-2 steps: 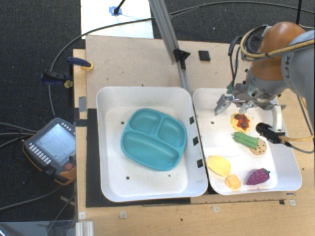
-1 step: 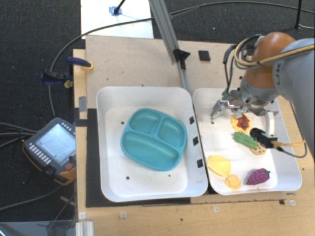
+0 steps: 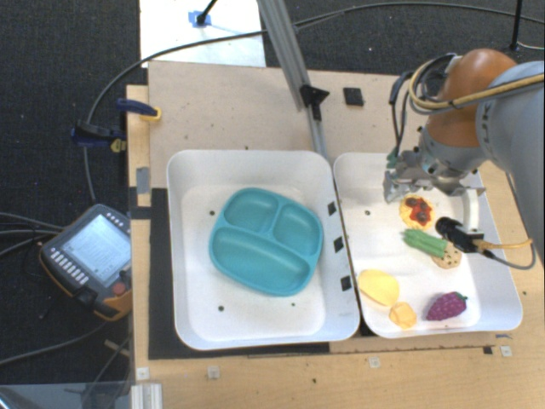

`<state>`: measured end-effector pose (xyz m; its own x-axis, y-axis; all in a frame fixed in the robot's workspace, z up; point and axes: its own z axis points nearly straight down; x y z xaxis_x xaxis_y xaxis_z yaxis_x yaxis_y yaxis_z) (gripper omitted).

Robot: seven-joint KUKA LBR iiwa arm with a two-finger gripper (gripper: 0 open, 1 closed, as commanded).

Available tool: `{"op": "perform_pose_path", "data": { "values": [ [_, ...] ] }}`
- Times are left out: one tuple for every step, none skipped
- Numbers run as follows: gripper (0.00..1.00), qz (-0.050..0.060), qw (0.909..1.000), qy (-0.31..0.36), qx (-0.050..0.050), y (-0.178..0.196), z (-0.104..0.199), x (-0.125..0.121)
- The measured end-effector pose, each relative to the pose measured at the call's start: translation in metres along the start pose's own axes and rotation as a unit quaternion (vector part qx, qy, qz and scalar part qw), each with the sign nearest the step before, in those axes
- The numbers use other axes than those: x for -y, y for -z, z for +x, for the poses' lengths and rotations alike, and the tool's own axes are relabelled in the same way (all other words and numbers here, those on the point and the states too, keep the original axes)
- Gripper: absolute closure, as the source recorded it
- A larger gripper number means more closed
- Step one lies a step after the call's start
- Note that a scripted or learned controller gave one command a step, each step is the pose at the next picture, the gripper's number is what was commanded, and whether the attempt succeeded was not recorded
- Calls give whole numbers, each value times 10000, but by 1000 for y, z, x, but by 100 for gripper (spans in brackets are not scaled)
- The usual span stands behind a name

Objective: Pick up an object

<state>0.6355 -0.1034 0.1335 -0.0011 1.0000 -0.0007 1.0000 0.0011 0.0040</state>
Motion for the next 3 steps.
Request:
{"op": "perform_pose_path", "data": {
  "values": [
    [100, -9, 10000, 15, -2, 44, 1, -5],
    [100, -15, 10000, 21, 0, 99, 1, -7],
    [100, 7, 10000, 43, -11, 88, 53, -13]
  ]
}}
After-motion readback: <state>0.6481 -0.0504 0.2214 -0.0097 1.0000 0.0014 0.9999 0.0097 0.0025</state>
